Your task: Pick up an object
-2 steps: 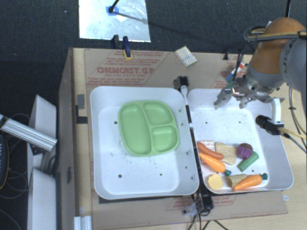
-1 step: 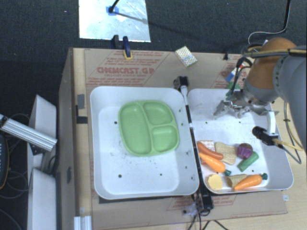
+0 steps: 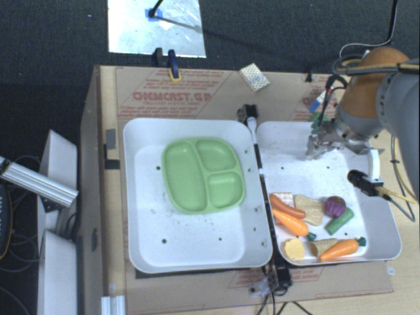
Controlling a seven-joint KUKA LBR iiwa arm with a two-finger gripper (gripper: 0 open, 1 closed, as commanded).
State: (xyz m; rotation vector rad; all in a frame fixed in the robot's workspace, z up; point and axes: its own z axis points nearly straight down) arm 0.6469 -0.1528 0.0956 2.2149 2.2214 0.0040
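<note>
At the near edge of the table (image 3: 197, 90), a tangle of cables below the bins is cut off by the frame. In the right bin (image 3: 387, 235), a heap of toy food is gathered in the near corner: an orange carrot (image 3: 341, 248) with a green top, a second carrot (image 3: 290, 222) lying against the divider, a yellow piece (image 3: 294, 249), pale bread-like slices (image 3: 310, 207), a purple piece (image 3: 335, 207) and a green piece (image 3: 340, 221). Several of these overlap, so their full outlines cannot be made out. Just beyond the heap, near the right wall, a dark cylindrical part (image 3: 363, 182) with a thin lead is seen over the bin; what it belongs to is not clear.

In the left bin (image 3: 141, 241), a green divided plate (image 3: 203, 174) is laid flat, roughly centred, with three compartments.

Farther back in the right bin, the pincer (image 3: 319, 147) is lowered to the bare white floor, well apart from the food heap. Its tips are small and blurred against the white; whether they are spread or closed cannot be told, and nothing is seen between them. The grey arm (image 3: 400, 104) with its orange band (image 3: 367, 90) is cut off at the right.

Beyond the bins, a small pale block (image 3: 254, 76) and a blue-and-yellow clamp (image 3: 172, 63) are seen on the cardboard, and a shiny sheet (image 3: 156, 18) lies on the dark floor.
</note>
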